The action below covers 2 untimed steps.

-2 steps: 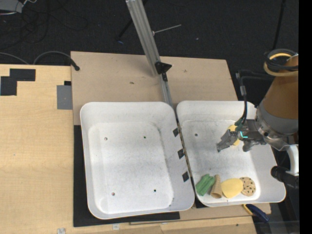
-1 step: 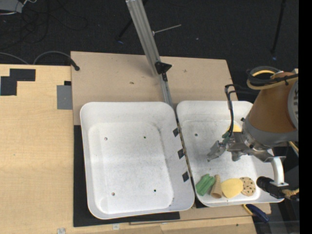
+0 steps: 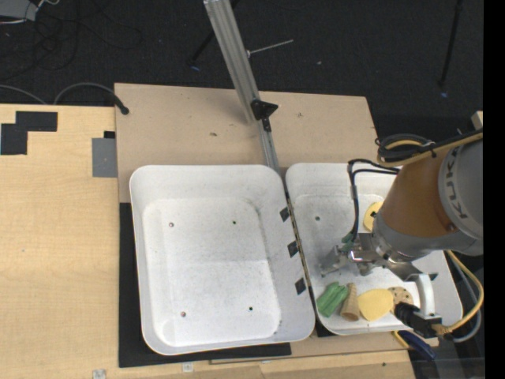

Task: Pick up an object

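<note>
Down in the lower right of the frame, the claw hangs low inside the right bin, at the end of the big grey and orange arm. I cannot tell how far the claw is open, because the metal parts are small and blurry there, and I see nothing held in it. The things to pick from all lie near the bottom edge of the right bin: a green thing, a small tan thing touching its right side, and a yellow thing just to the right of that. Another bit of yellow peeks out higher up, beside the arm. The left bin sits next to it, on the counter. I think the step now is going down to grab one thing. The claw looks to be a little above the green thing in the picture, not on it. To do this well, the claw should come over the middle of just one thing, drop straight down, and close around it. The green and tan things are packed close, so the claw could push them or catch both. They also sit near the bin wall, so the claw should stay off that wall.
</note>
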Tool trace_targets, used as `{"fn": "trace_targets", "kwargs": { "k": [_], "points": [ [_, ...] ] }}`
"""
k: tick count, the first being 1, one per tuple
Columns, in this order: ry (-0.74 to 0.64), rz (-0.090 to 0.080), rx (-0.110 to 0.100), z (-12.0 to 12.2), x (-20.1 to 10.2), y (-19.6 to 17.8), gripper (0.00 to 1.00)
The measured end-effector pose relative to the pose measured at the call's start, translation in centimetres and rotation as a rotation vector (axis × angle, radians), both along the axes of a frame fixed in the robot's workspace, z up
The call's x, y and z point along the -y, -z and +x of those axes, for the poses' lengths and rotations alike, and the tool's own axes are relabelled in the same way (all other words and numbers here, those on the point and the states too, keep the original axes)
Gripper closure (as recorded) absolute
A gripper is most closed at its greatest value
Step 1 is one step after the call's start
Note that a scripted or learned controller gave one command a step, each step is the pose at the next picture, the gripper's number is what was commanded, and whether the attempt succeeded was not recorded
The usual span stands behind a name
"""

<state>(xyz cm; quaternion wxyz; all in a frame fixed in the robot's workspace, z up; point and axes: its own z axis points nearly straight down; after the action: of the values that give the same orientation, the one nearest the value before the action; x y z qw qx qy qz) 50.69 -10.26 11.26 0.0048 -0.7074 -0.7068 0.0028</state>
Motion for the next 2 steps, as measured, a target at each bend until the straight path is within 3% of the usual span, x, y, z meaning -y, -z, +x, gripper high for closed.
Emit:
{"fn": "trace_targets", "kwargs": {
  "k": [1,2],
  "points": [
    [0.0,-0.002,0.008,0.0,0.0,2.0,0.0],
    [0.007,0.0,0.008,0.0,0.1,1.0,1.0]
  ]
}}
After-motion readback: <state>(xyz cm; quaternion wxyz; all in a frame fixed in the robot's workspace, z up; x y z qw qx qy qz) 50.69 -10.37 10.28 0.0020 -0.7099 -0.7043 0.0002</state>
